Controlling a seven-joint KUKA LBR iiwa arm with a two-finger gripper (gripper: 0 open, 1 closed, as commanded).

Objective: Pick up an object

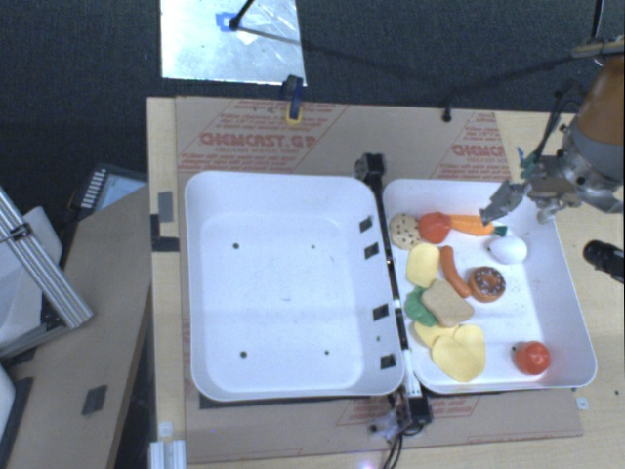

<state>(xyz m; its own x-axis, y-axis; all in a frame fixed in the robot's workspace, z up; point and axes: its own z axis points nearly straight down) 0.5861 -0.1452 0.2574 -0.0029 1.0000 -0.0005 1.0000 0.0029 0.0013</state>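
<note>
White plastic makes up both bins, and everything I could pick sits in the right bin (564, 291), while the left bin (283, 281) offers nothing to grasp. My gripper (500, 211) hangs over the far part of the right bin, just above the orange carrot (469, 226) and close beside the white egg (508, 250); from this slanted view I cannot tell how its claw is set, and nothing shows pinched in it. The carrot looks to me like the thing in hand, lying lengthwise next to the red tomato (435, 227) and near the cookie (403, 228). To do this well, I would line the grip across the carrot's narrow width, not along it, and come straight down so I don't nudge the egg, which will likely roll. The tomato touches or nearly touches the carrot's left end, so I'd aim nearer the right end. If that looks crowded, the red ball (532, 357) near the front corner stands well apart from the rest and may be the safer pick. The donut (486, 282) is also fairly free.
</note>
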